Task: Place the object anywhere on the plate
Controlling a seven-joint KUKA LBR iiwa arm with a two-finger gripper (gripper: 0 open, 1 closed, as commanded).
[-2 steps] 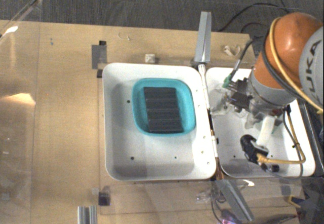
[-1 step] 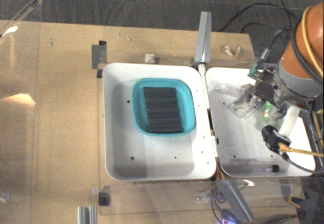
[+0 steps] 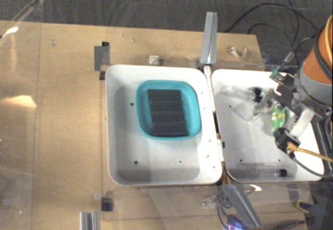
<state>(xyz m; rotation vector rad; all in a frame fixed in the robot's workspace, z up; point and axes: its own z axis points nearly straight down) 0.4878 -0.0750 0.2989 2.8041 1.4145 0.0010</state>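
A teal plate with rounded corners lies in the left bin. On it rests a dark grey ridged block, covering most of the plate's middle. My gripper hangs over the upper right part of the right bin, reaching in from the right. A small green translucent object lies just below and right of the gripper, partly hidden by the wrist. A clear plastic piece with a black tip lies right beside the gripper's end, to its left.
A clear tube with a black end lies along the near wall of the right bin. A grey metal bar stands behind the gap between the bins. Cables run across the floor at the back right.
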